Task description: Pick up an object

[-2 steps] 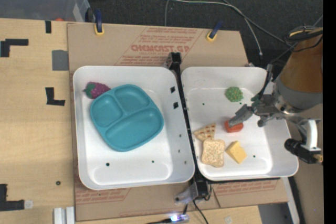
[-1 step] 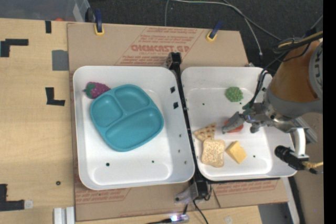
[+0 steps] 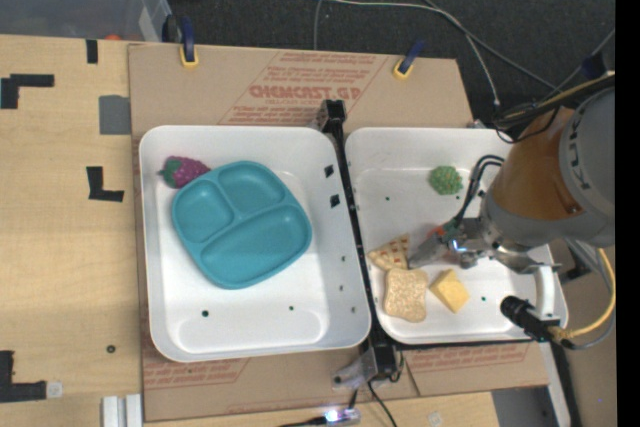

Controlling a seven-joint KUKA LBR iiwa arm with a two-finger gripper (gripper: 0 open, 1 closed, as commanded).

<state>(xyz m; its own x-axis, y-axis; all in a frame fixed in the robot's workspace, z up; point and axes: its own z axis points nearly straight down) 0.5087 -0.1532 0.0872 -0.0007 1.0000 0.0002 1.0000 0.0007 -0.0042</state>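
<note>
Right bin, contents:
- Green broccoli-like piece (image 3: 446,179): small, rounded, lying apart near the far side.
- Tan waffle-textured piece (image 3: 391,255): flat, near the left wall.
- Beige cracker-like slab (image 3: 405,295): speckled, rounded rectangle, flat, touching the waffle-textured piece's near edge.
- Yellow cheese-like wedge (image 3: 451,293): just beside the slab, on its right.

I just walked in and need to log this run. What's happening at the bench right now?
A grey robot arm reaches in from the right over the right bin, its end effector low beside the waffle piece. A cracker, a yellow cheese block and a green broccoli piece lie in that bin too. Nothing is visibly gripped. In the left bin, a teal divided plate sits beside purple grapes.
</note>
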